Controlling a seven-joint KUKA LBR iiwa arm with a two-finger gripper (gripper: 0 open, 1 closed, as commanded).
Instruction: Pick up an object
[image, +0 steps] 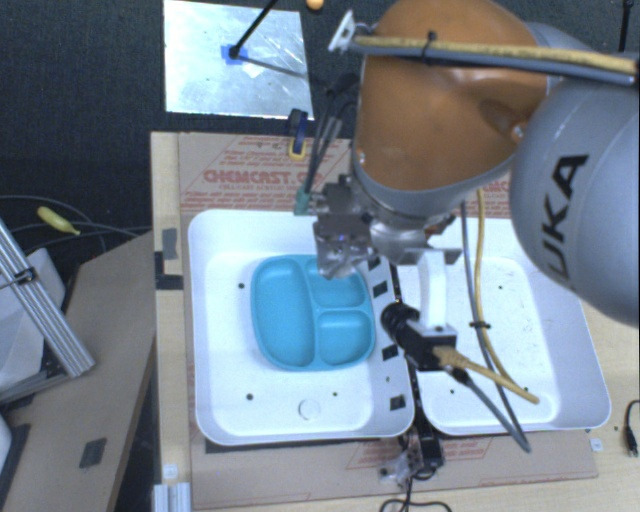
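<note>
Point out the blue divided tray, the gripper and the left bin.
blue divided tray (290, 320): camera view, floor of its large compartment.
gripper (338, 262): camera view, its tip over the tray's far edge.
left bin (225, 340): camera view, bare floor left of the tray.

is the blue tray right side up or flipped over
Right side up: the blue tray lies flat in the left bin, its three hollow compartments facing up.

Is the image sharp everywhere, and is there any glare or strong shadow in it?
Camera view: the arm, close to the lens, looks soft and oversized; the blue tray in the left bin is sharper; the shiny sheet at the top shows bright glare; the light is even, with only faint shadows in the bins.
</note>
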